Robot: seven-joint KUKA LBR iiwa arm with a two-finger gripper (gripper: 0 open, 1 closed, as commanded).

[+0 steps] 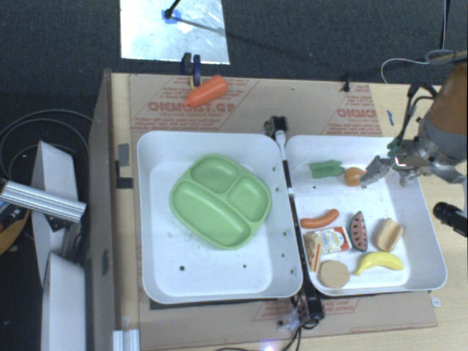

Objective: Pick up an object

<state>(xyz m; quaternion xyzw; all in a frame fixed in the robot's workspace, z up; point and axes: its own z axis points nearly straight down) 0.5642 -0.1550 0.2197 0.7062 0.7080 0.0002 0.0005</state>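
1. Camera view showed the end effector [380,168] low over the right bin [431,232], near that bin's far right part, with the grey arm [446,134] entering from the right edge.
2. The opening of the end effector could not be determined; its tips were small and blurred, and no object was seen between them.
3. A small orange ball [354,175] lay just beside the end effector on its left; contact could not be confirmed.
4. A green vegetable [325,169] lay further left of the end effector, beyond the ball.
5. Nearer the camera than the end effector lay a watermelon slice [357,230] and a bread roll [387,234]. Nearer still lay a banana [379,262].
6. Nearer the camera and to the left of the end effector lay a sausage [320,219], a printed packet [326,243] and a round cookie [334,273].
7. The left bin [164,269] sat well to the left of the end effector and held a green divided plate [219,201].
8. A carrot [207,91] lay on the cardboard-covered tabletop [314,97], well apart from the end effector, beyond the left bin.
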